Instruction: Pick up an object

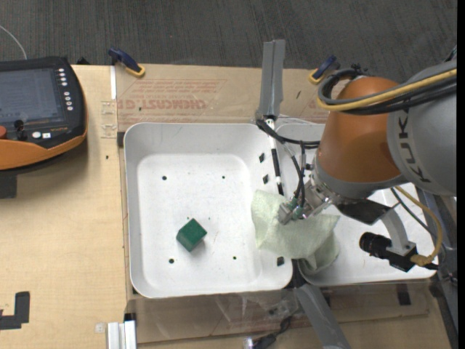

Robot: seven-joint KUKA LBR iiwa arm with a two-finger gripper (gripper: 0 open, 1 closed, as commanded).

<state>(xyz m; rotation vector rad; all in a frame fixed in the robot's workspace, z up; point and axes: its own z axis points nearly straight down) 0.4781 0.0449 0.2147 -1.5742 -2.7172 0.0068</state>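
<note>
Pale green cloth [294,231] pinched in tool [294,211] over bins' divider

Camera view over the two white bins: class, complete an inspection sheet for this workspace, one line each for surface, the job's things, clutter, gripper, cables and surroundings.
Surface: light wooden bench bearing two shallow white bins; left bin, right bin largely hidden by the arm.
Job's things: small green cube on the left bin's floor; pale green crumpled cloth draped across the divide between the bins.
Clutter: blue-and-orange clamps at the bench's back edge.
Gripper: two-finger gripper down at the cloth; whether it grips cannot be told.
Cables: black and yellow cables looping over the arm's orange band.
Surroundings: orange-and-grey teach pendant at left; dark carpet behind.
</note>
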